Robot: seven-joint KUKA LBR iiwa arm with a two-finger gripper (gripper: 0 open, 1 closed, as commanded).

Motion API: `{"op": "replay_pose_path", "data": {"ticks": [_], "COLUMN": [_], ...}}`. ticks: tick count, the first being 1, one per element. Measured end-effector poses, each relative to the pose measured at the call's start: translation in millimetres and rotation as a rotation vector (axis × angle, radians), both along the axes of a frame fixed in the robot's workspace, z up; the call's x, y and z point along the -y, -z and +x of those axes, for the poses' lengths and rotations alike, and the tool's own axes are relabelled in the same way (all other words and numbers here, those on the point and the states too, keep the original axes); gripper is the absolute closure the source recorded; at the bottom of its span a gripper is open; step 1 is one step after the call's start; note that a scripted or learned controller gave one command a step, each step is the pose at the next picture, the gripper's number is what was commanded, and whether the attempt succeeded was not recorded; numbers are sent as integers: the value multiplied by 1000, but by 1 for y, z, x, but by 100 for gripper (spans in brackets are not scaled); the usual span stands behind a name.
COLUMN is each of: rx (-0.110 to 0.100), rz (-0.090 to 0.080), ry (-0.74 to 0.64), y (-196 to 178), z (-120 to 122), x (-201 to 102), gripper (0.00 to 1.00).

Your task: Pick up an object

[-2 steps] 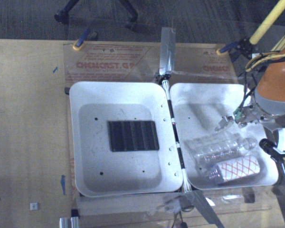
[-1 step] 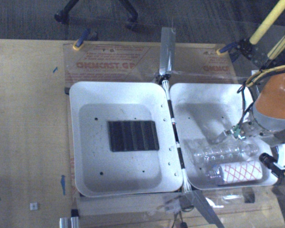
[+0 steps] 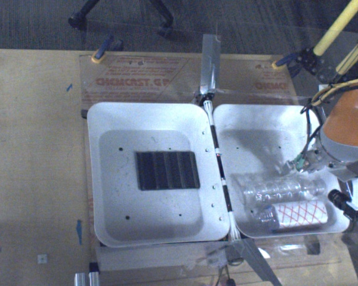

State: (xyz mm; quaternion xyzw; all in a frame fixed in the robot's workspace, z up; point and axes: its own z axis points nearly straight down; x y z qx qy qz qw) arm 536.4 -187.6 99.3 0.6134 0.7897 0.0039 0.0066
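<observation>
A dark ribbed rectangular pad (image 3: 167, 170) lies flat in the middle of the left bin (image 3: 107, 130). In the right bin (image 3: 250, 124) a clear plastic bottle (image 3: 280, 191) lies on its side near the front. A white box with a red crosshatch pattern (image 3: 301, 214) sits just in front of it. My gripper (image 3: 293, 165) hangs low over the right bin, just above the bottle's far side, at the end of the grey arm with the orange band (image 3: 346, 124). Nothing is visibly held.
The two bins meet along a central seam (image 3: 218, 159). A metal bracket (image 3: 210, 64) stands behind it. Clamps and yellow bars (image 3: 340, 22) are at the back right. Cables (image 3: 313, 124) hang by the wrist over the right bin's far corner.
</observation>
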Motion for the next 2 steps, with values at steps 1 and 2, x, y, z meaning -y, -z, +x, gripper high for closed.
{"op": "replay_pose_path", "data": {"ticks": [1,2], "rx": [-9,-9], "rz": [-5,-4], "ry": [-350,-325], "y": [-130,-125], "z": [19,57], "x": [-14,-36], "gripper": [100,100]}}
